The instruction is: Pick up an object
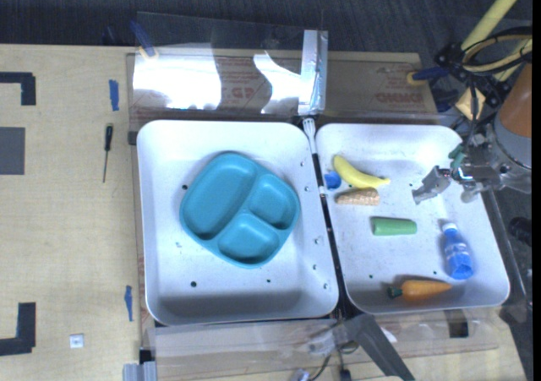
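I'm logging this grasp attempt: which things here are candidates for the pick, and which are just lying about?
Candidates, right bin:
banana
corn cob
green block
blue bottle
carrot

Lying about:
blue divided tray, left bin
screwdriver, on the bench

Two bins side by side on my surface (59, 244), claw at the right.

My left bin (161, 286) holds a divided tray (241, 207). In my right bin (482, 286), a banana (357, 173) lies at the back left, a corn cob (357, 197) just before it, a block (394, 225) mid-bin, a bottle (456, 253) right, a carrot (423, 289) at the front. My claw (444, 181) hangs over the back right.
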### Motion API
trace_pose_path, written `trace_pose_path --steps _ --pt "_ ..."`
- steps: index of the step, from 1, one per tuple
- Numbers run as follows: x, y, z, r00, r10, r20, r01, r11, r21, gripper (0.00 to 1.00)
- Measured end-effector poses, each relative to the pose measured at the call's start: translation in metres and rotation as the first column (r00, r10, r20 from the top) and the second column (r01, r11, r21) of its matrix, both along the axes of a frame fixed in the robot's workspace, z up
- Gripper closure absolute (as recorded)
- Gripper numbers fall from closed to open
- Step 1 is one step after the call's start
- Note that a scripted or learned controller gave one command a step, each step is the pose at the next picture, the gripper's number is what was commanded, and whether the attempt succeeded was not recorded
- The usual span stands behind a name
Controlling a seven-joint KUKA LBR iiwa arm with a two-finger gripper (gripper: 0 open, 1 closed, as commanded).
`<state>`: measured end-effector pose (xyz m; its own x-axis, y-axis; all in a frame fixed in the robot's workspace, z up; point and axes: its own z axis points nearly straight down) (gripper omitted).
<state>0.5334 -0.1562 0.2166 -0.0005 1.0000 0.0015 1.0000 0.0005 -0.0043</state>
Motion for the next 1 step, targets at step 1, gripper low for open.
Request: trace_pose_path --steps 1 --pt "-0.0370 -0.0287 -0.1140 0.996 0.093 0.010 -0.093 0.996 0.001 0.00"
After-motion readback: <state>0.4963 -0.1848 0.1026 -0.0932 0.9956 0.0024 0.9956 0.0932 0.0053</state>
